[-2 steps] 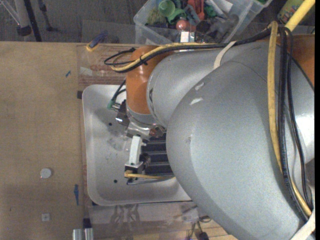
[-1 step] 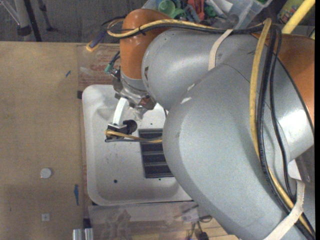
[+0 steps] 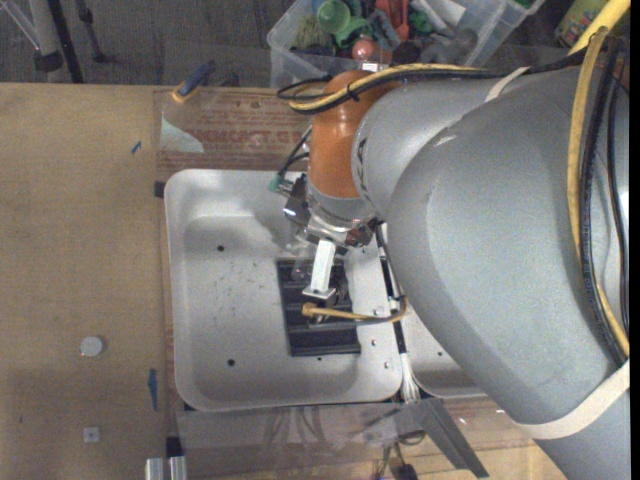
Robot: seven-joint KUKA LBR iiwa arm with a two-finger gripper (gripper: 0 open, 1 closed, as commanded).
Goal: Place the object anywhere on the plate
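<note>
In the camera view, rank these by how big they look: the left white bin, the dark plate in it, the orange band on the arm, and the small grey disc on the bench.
1. left white bin
2. orange band, though it sits nearer the camera, so its rank over the plate is unsure
3. dark plate, partly covered by the gripper
4. grey disc

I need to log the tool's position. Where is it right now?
The tool hangs over the right part of the left bin, just above a dark flat thing lying there.
</note>
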